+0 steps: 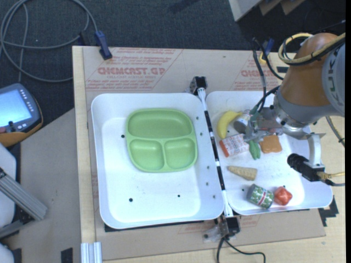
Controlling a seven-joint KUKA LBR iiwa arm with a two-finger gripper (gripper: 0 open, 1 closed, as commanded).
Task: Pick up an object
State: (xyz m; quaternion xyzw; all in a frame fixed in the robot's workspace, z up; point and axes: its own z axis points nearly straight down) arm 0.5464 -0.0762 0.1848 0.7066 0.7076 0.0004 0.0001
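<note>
Clock: 12 = far side of view.

Right bin point(310, 196), near rim at 6: green can point(259, 196) lies on its side w/ red piece point(283, 196) touching it at 3. Both are close to the near wall, so tight room there. Just beyond, approx 8, is a pale wedge point(243, 172) w/ its tip pointing to 9, near the rim shared w/ the left bin. White floor is open betw wedge and can.

Mid-bin is a tight row running 9 to 3: red-white packet point(233, 145), green piece point(255, 150), orange block point(271, 144). These sit just beside each other; contact can't be told. Gripper point(248, 127) hangs over the row's far edge, claw state can't tell. Curved banana point(226, 123) is at 10, next to the gripper. The arm point(307, 86) comes in from 2.

Left bin point(153, 201): near half is open white floor w/ a few dark dots. Green plate point(162, 140), 3 compartments, sits in the far half, clear of all walls.

Bins rest on a brown board point(137, 70) w/ red print; dark carpet point(164, 15) lies beyond at 12.

Bins are smooth plastic w/ rounded corners; plate has soft rounded edges.
</note>
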